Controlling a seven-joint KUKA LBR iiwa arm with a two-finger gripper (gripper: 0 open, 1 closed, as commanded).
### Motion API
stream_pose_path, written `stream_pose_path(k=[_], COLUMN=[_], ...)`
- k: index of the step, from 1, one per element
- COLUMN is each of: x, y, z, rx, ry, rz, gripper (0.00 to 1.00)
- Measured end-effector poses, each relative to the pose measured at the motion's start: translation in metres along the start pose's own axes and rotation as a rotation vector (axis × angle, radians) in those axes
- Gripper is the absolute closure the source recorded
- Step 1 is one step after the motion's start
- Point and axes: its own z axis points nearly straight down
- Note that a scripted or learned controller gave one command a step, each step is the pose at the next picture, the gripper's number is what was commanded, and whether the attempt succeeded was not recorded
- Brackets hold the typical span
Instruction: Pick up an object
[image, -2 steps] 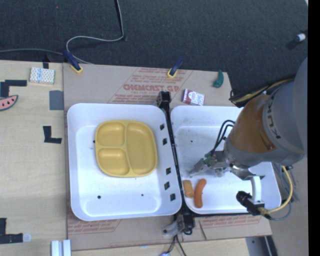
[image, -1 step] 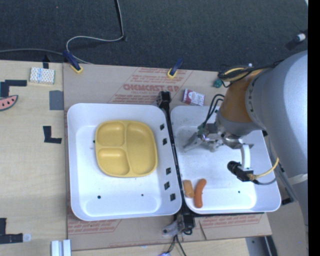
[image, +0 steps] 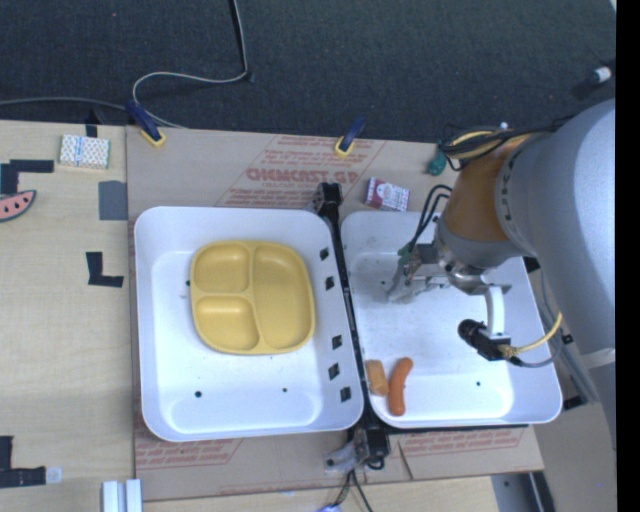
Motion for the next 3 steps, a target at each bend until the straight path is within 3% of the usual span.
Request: stream_pose_path(k=[1, 2, 3], x=[0.000, -0.004, -0.002], y=[0.000, 0.074, 0.015], z=[0.000, 0.011, 0.010], rx=[0.000, 0.003, 0.004], ry=[-0.001, 0.001, 0.001], rz=[0.000, -0.001, 0.000], gripper=[0.00, 0.00, 0.00])
